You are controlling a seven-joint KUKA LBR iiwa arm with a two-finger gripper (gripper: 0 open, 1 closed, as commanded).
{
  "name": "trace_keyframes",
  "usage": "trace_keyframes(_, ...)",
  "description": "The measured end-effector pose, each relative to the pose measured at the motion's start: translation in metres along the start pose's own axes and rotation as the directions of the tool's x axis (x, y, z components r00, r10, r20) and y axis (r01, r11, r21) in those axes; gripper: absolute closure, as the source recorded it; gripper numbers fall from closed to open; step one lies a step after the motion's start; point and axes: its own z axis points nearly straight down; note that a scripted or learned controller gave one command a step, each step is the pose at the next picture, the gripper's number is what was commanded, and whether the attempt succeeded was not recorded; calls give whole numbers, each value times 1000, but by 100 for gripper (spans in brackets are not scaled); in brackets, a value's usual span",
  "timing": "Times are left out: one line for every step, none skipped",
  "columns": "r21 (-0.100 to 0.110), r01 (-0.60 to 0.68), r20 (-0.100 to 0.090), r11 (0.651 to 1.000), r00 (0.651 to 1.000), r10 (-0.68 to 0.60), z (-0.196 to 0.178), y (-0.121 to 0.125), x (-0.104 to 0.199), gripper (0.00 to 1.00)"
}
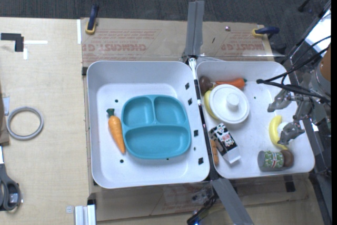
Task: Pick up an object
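My gripper [284,117] reaches in over the right side of the right bin [251,70]. Its fingers [277,103] are spread open, with nothing held between them. A yellow banana [273,130] lies just left of the lower finger, partly under it. In front of the banana a green can [274,160] lies on its side. A white lidded bowl [230,103] on a yellow dish sits at the bin's middle, and a cow-print milk carton [227,142] lies in front of it. An orange carrot [236,82] and a brown item [205,83] lie behind the bowl.
The left bin [100,166] holds a teal divided plate [156,127] and a carrot [116,131] at the plate's left. A grey tape ring [23,123] and scissors [9,193] lie on the bench at far left. Cables hang over the right bin's right rim.
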Motion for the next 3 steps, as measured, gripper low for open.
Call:
trace_keyframes(2,-28,6,1000,1000,28,134,-60,-14,0)
trace_keyframes(7,-132,43,991,990,132,142,-63,-1,0)
trace_keyframes(2,-267,22,964,964,266,147,-64,-8,0)
